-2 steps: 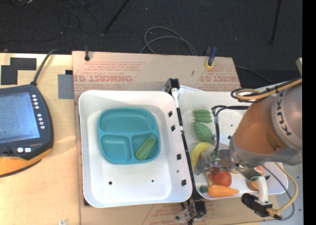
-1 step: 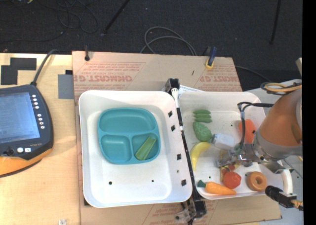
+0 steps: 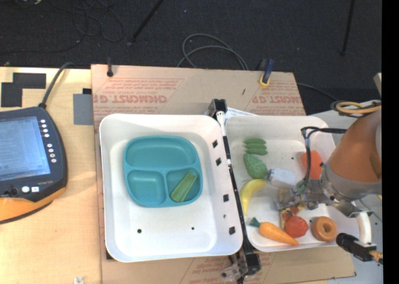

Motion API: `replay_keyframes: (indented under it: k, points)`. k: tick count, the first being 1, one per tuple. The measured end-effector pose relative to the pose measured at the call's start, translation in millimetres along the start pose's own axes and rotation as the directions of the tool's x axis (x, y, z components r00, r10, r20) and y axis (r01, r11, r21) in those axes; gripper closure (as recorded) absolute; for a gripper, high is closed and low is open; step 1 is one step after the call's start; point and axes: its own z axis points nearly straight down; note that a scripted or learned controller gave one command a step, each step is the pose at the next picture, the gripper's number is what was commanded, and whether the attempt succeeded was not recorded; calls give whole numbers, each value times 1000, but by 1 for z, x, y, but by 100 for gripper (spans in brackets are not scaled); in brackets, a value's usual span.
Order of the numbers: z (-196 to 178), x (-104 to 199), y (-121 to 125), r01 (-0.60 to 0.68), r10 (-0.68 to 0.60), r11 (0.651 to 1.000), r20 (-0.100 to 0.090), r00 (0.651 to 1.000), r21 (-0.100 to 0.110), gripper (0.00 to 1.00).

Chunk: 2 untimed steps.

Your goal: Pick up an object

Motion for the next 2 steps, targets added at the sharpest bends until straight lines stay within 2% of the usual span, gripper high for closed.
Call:
replay_keyframes:
  k: [1, 2]
  points:
    - [-94, 34, 33, 11, -11, 1000, 2, 1000, -9, 100]
    - [-89, 33, 30, 7, -7, 1000, 0, 1000, -1, 0]
